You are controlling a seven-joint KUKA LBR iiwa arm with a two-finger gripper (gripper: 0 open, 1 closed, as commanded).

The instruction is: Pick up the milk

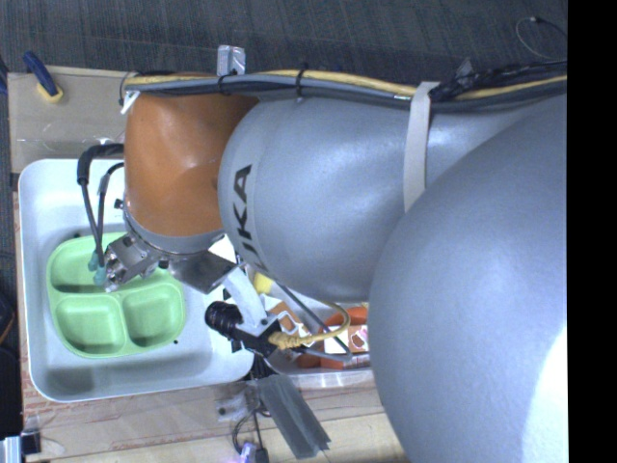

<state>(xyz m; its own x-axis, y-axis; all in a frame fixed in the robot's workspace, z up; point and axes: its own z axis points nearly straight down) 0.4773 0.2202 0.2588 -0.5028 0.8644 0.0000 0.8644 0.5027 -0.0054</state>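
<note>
Pincer (pixel 122 261) of mine hangs below my grey arm (pixel 386 210), and I cannot tell how wide it stands or whether it has hold of anything. Under it lies the white bin (pixel 39 360), the green divided tray (pixel 96 326) directly beneath. I cannot tell where the milk is.

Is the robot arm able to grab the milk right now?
Hard to say, probably not yet. The arm hides most of the bench, and no milk is clearly visible. Its wrist sits over the green tray in the left bin.
</note>
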